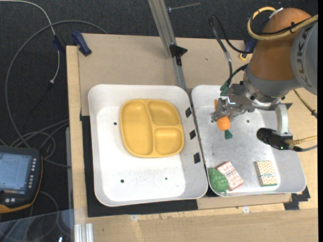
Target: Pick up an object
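My gripper [222, 114] is low over the upper left part of the right bin [252, 145]. A toy carrot [224, 123], orange with a green tip pointing down-right, sits between its fingers, and the gripper is shut on it. Along the front of the same bin lie a green lump [217, 180], a red-and-white packet [230, 175] leaning on it, and a small yellowish box [266, 173].
The left bin [103, 150] holds a yellow divided plate [152, 127]. A metal post [166, 29] rises behind the seam between the bins. The arm's orange band and grey wrist hang over the right bin's back right corner.
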Controlling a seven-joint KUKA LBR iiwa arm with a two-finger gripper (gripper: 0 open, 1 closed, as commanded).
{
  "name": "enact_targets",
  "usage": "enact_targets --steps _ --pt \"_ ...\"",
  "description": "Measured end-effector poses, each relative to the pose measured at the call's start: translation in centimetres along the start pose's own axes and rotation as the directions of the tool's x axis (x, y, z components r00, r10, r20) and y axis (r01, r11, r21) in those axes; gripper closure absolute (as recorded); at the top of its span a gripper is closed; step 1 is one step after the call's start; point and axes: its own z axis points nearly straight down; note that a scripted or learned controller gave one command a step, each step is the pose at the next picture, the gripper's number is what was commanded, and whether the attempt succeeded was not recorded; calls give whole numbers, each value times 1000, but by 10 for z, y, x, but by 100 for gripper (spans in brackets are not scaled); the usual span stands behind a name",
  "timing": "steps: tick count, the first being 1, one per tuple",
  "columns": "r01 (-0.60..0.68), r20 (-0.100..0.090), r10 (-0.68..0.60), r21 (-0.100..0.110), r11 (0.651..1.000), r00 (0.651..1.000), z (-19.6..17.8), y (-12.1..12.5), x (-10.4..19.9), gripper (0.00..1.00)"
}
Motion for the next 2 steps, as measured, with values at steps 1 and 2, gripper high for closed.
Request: enact_targets --steps 1,2 --pt "0 0 0 1 1000 1000 -7 -24 46 100" --pt "1 0 -1 1 1000 1000 -9 -39 92 100"
